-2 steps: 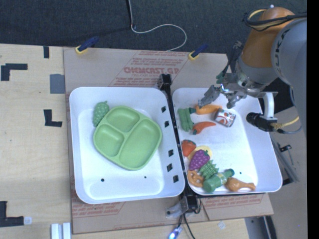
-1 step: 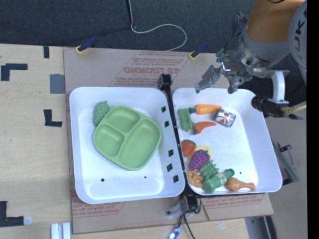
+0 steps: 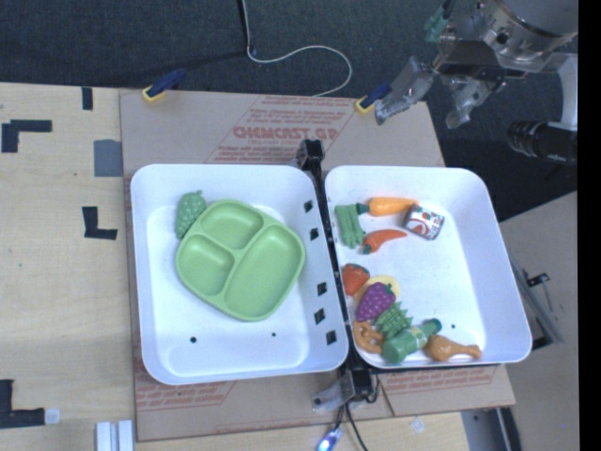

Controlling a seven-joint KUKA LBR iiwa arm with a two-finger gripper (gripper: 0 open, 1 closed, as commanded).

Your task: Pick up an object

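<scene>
Orange carrot (image 3: 391, 206) lies far below jaws (image 3: 430, 95).

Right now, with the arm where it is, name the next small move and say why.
Probably bring the gripper toward the right bin and down. It hangs open above the bench's far edge, holding nothing, while the small can lies fairly apart from the other toys.

My gripper (image 3: 427, 87) is hanging behind the right bin (image 3: 488, 242), outside it. In that bin a can (image 3: 423, 222) is lying right of a carrot (image 3: 390, 206), with toy foods crowding the near-left corner. A divided plate (image 3: 239, 259) is sitting in the left bin (image 3: 150, 252), grapes (image 3: 190, 211) touching its left.
</scene>
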